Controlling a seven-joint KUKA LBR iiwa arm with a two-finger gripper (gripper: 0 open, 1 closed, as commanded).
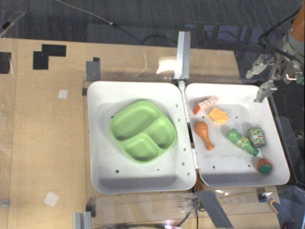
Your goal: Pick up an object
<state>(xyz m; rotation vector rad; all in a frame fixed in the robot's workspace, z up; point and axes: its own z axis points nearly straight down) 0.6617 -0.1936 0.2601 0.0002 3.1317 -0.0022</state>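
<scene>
Two shallow white bins sit side by side on the wooden desk [43, 142], split by a metal divider post [183, 56] at their far edge. Taking the right bin [224, 168] as the landmark: the left bin [102, 175] touches its left wall and carries a green compartment plate [143, 130], tilted on the bin floor.

Inside the right bin lie the loose things. A small red-and-white packet [205, 104] rests near the far left corner. Just beside it, toward the bin's middle, is a yellow-orange toy piece [218, 115]. An orange drumstick-shaped toy [204, 134] lies along the left wall, nearer than the packet. A green bottle [241, 142] lies on its side in the right half, and a small green can [256, 136] stands just beside its right end, close enough that they may be touching. A red and green toy, perhaps a strawberry [264, 166], sits by the near right corner.

The claw [265, 90] hangs over the bin's far right corner, above the rim and well apart from every object in the bin. Its metal parts are small and blurred against the dark background, so whether it is spread or closed cannot be told; nothing from the bin is seen in it. The arm [296, 35] enters from the upper right.
</scene>
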